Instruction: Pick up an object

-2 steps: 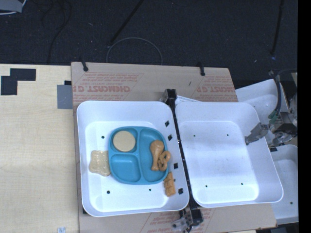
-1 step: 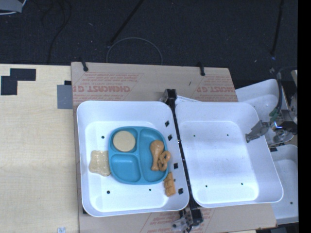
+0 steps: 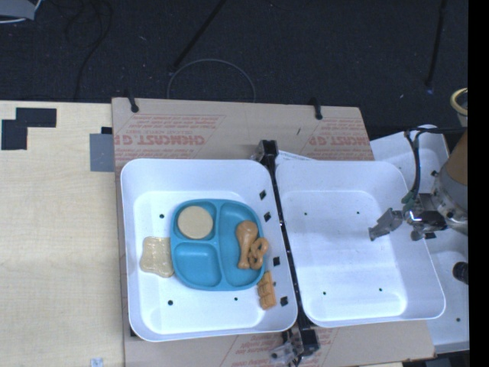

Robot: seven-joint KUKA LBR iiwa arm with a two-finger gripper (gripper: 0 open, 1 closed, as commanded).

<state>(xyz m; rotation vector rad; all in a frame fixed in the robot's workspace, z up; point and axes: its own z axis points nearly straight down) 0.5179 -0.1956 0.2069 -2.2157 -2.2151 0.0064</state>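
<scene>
My pincer (image 3: 393, 225) hangs over the right bin's (image 3: 344, 297) edge, grip unreadable, because the tray (image 3: 206, 270) and biscuits (image 3: 250, 243) sit in the left bin (image 3: 145, 182).

Fixed overhead camera, slanted, seemingly mid-distance

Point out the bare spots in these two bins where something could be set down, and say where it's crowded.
Right bin: its floor is bare from the divider across to the gripper at its right side. Left bin: free strips along the top wall and the front edge. Crowded: the blue tray fills the middle, with a tan piece on its left and another at its lower right.
</scene>
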